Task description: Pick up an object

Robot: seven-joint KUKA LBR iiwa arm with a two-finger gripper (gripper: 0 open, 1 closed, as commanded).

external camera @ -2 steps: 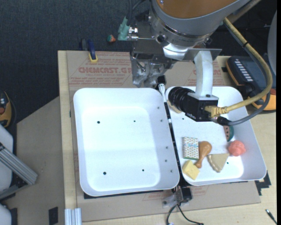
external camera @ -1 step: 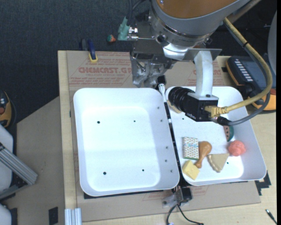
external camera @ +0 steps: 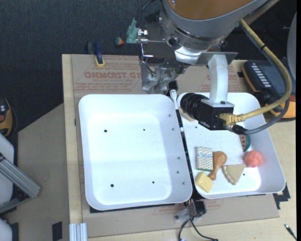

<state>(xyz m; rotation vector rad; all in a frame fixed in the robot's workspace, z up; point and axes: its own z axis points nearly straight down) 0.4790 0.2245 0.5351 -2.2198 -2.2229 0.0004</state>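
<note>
- My jaws [external camera: 160,80] hang at the far edge of the scene, above the far rim of the left bin [external camera: 94,141], over the brown board on the surface [external camera: 70,141]; whether they are spread or pressed together I cannot tell from this slant.
- Nothing shows between them.
- My wrist, with its orange band [external camera: 207,7], fills the far middle of the view, and a black cylindrical unit [external camera: 204,110] with a yellow cable hangs over the far part of the right bin [external camera: 273,174].
- The things to pick all lie in the near part of the right bin, close together.
- A small patterned green-and-white box [external camera: 203,157] lies nearest the divide between the bins.
- Just beside it is a brown drumstick-shaped piece [external camera: 217,164], and a yellow wedge [external camera: 203,181] lies at its near end.
- A pale tan triangular piece [external camera: 233,172] lies right of the drumstick.
- A pink ball [external camera: 254,158] sits furthest right, apart from the rest.
</note>
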